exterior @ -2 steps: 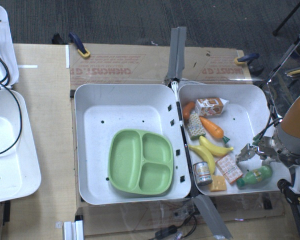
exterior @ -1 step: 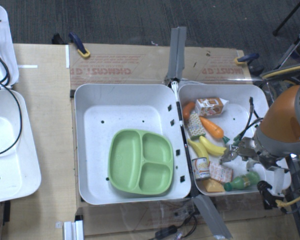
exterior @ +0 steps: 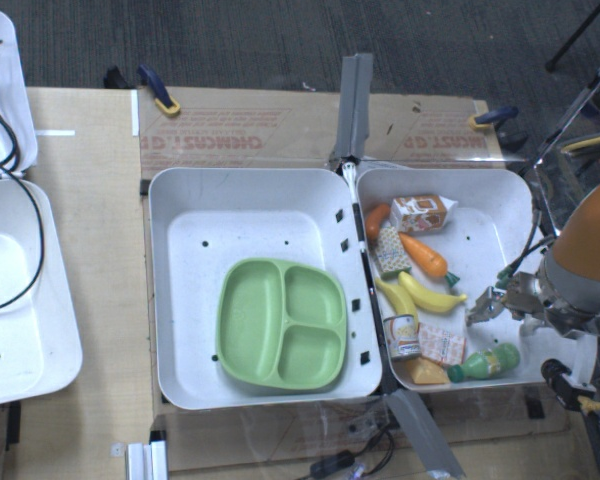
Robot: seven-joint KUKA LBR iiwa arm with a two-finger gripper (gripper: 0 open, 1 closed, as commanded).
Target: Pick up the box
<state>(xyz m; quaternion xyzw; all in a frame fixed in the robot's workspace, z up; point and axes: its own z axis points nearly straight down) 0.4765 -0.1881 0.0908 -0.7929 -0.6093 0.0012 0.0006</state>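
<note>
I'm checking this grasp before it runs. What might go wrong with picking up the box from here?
1. The box sits at the right bin's far end, touching the carrot, so the fingers may catch the carrot too.
2. The gripper is low over the bin's near part, by the banana and green bottle; moving across could knock them.

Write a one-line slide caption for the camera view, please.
Arm's gripper poised at right bin, box lying among toy food; green plate in left bin.

floor (exterior: 280,18): dark grey carpet | bench (exterior: 90,168): light wood | cardboard sheet (exterior: 260,133): brown
</note>
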